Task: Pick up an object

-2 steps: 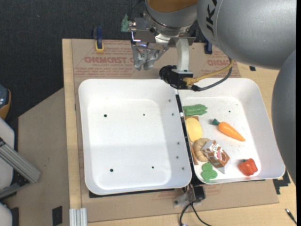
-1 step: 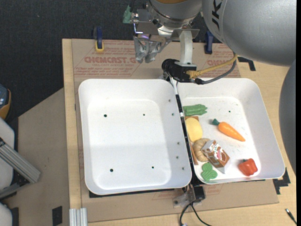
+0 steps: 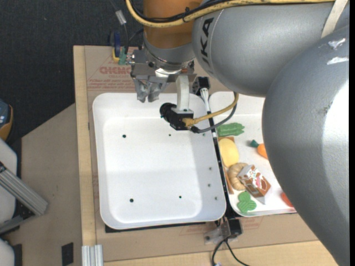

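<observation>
Hanging just over the far rim of the left bin (image 3: 150, 170), the gripper (image 3: 147, 96) carries nothing that can be seen. Whether it is apart or together I cannot tell from this slant. By my reading the pick has not begun in earnest: no object is lifted, and the whole job of reaching, closing and raising is left.

The left bin is a shallow tray of smooth, matt white plastic with rounded corners, its floor marked by a few small dark dots. Every candidate object lies beyond its right-hand wall, in the right bin (image 3: 248, 118), well apart from the gripper.

Closest to that wall, toward the far end, is a green toy (image 3: 231, 129) with a bumpy, lobed outline, likely moulded plastic. Just nearer along the wall sits a yellow piece (image 3: 228, 148), smooth and rounded. Nearer again lie a tan, round, biscuit-like lump (image 3: 237, 176) and, touching it, a red, white and brown packet (image 3: 257, 183), flat and boxy. A flat green leaf shape (image 3: 247, 204) rests by the near right corner of the left bin. A small orange bit (image 3: 254, 144) lies farther right.

Under the left bin shows a tan board (image 3: 83, 165), dull like cardboard.
</observation>
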Available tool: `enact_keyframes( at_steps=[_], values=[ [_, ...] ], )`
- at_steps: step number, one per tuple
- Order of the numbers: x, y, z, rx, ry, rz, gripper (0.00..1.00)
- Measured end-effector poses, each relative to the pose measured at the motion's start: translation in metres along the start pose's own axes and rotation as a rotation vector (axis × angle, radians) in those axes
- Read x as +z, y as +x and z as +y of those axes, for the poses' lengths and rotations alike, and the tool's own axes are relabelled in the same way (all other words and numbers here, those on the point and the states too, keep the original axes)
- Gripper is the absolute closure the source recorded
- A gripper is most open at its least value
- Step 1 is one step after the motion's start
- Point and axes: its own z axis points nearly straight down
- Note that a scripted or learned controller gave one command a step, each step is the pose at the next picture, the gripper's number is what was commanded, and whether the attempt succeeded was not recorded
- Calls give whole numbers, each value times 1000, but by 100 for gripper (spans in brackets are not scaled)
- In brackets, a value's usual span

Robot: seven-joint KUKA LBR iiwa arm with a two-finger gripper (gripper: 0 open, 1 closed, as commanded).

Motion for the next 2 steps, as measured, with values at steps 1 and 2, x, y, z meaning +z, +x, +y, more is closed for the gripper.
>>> enact_keyframes(
  at_steps=[1,2],
  values=[
    [-44,-12,-23,4,-14,4,100],
    [-64,-1,-51,0,-12,4,100]
  ],
)
